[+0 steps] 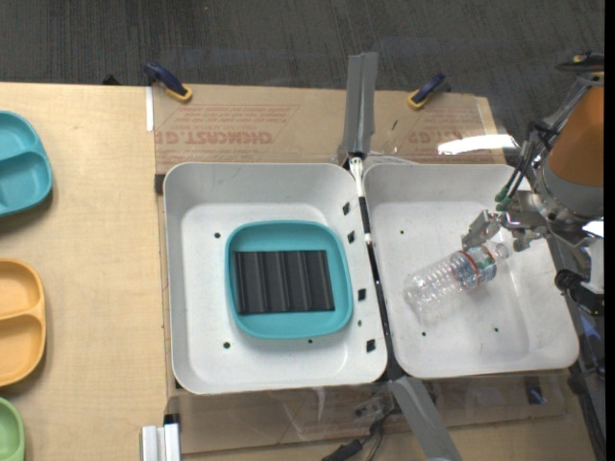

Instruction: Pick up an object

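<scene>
A clear plastic bottle point(450, 279) with a blue label lies on its side in the right bin point(538, 349), its neck pointing up and to the right. My gripper point(500, 235) hangs just above the bottle's neck end at the bin's right side. Its fingers stand apart, open, one finger point(478, 229) to the left of the neck and the other to the right. Nothing sits between them. In the left bin point(192, 257) rests a teal tray point(286, 279) with a dark ridged insert.
On the bench at far left lie a teal plate point(19, 176), an orange plate point(17, 320) and a green one point(8, 430). A metal divider point(361, 113) runs between the bins. Clamps point(168, 82) hold cardboard behind them.
</scene>
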You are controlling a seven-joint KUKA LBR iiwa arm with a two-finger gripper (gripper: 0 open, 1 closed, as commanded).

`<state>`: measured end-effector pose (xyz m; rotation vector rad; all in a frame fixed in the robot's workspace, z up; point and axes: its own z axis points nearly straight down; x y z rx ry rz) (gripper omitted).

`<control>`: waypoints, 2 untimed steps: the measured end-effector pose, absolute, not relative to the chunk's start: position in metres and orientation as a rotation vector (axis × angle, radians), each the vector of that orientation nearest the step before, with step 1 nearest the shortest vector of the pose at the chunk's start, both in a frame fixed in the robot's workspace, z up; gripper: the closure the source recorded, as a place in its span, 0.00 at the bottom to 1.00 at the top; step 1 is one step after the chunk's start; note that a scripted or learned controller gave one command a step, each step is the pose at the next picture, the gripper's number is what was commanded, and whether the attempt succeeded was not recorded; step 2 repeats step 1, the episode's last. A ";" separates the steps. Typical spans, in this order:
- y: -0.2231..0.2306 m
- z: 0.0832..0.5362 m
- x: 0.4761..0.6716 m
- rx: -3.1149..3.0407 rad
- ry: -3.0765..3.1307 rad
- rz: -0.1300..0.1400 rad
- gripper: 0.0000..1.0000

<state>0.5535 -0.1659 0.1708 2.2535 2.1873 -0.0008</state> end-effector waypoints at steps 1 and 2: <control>-0.202 0.093 0.564 2.201 2.240 0.000 0.00; -0.202 0.093 0.564 2.201 2.240 0.000 0.00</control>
